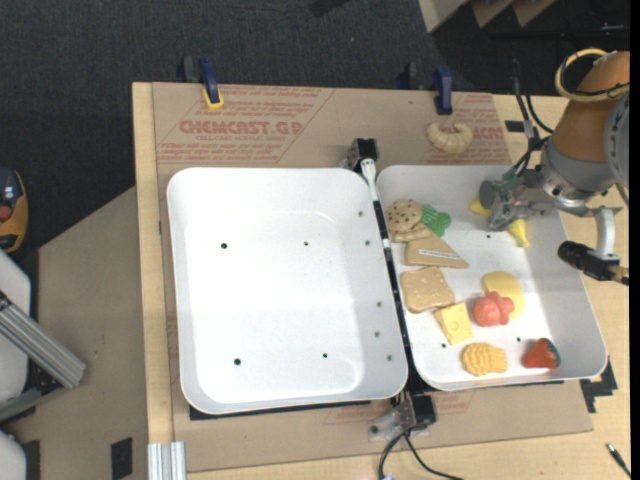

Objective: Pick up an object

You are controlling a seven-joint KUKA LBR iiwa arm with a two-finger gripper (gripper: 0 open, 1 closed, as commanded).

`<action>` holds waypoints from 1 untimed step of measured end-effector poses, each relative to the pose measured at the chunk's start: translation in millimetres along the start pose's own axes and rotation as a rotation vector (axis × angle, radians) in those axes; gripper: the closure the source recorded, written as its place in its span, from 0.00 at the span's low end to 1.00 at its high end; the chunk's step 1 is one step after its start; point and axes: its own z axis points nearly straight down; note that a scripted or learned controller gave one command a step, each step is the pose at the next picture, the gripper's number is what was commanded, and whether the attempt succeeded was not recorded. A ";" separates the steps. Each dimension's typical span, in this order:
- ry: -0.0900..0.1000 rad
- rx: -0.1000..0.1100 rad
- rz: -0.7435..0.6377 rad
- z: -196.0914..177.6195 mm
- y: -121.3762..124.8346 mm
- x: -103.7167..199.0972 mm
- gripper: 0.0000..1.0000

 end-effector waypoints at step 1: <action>-0.003 -0.008 -0.006 -72.4 -6.2 56.3 1.00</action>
